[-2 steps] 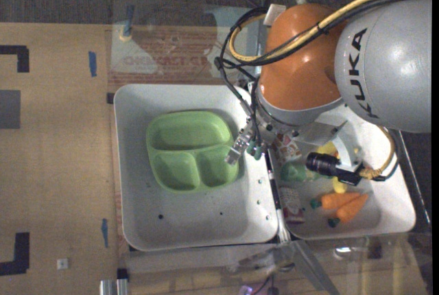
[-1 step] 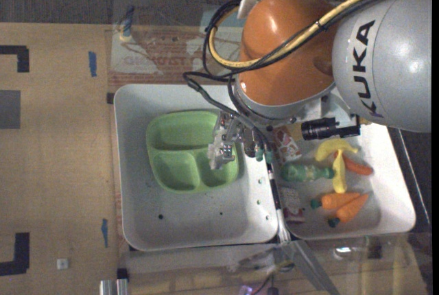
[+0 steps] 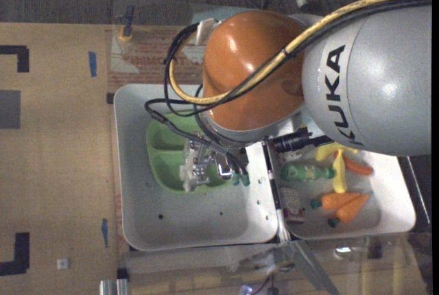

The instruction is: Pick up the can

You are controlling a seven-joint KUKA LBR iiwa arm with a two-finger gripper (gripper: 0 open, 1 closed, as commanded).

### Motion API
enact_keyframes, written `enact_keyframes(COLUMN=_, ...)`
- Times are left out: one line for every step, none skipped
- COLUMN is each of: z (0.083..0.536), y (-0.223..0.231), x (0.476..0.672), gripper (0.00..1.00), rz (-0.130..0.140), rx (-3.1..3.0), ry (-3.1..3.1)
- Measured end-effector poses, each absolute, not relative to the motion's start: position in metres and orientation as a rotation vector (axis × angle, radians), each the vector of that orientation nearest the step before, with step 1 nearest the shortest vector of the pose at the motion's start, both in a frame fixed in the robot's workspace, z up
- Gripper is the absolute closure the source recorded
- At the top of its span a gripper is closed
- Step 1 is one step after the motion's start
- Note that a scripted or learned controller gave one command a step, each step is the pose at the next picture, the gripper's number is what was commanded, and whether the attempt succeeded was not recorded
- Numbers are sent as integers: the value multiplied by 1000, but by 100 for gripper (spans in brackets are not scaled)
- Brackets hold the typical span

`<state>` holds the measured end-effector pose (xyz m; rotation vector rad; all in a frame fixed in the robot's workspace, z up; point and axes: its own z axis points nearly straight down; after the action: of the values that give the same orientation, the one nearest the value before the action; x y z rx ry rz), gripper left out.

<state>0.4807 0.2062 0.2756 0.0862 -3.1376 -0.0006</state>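
Note:
A small can (image 3: 293,204) with a pale reddish label lies in the right bin (image 3: 405,215), close to the divider between the bins. My gripper (image 3: 214,170) hangs over the left bin (image 3: 134,170), just above the near edge of a green divided tray (image 3: 164,149). It is left of the can, across the divider, and nothing shows in its grasp. The big orange wrist band and grey arm hide the back of both bins.
The right bin also holds a green bottle (image 3: 306,171), a yellow banana (image 3: 337,167) and orange carrots (image 3: 343,203). Black and yellow cables (image 3: 171,88) loop off the wrist over the left bin. The brown bench (image 3: 55,149) lies to the left.

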Motion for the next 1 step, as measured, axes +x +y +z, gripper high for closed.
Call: enact_keyframes(z=357, y=227, x=546, gripper=100, rz=-3, rx=252, ry=-3135)
